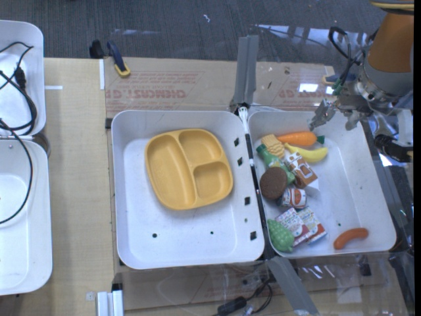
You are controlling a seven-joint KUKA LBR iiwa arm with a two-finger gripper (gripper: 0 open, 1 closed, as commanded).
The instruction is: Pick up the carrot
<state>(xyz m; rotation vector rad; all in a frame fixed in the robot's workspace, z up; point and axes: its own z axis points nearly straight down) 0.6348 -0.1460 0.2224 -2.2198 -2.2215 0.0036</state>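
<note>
The carrot is orange with a green stub at its right end. It lies on its side near the back of the right bin, just above a yellow banana. My gripper hangs over the bin's back right corner, a little above and to the right of the carrot's green end. Its two fingers stand apart with nothing between them, so it is open. The arm with its orange band comes in from the upper right.
Packed in the right bin's left half are a green-and-yellow packet, a brown round item, small snack packs and more toys. An orange sausage lies at the front right. The left bin holds a yellow divided plate.
</note>
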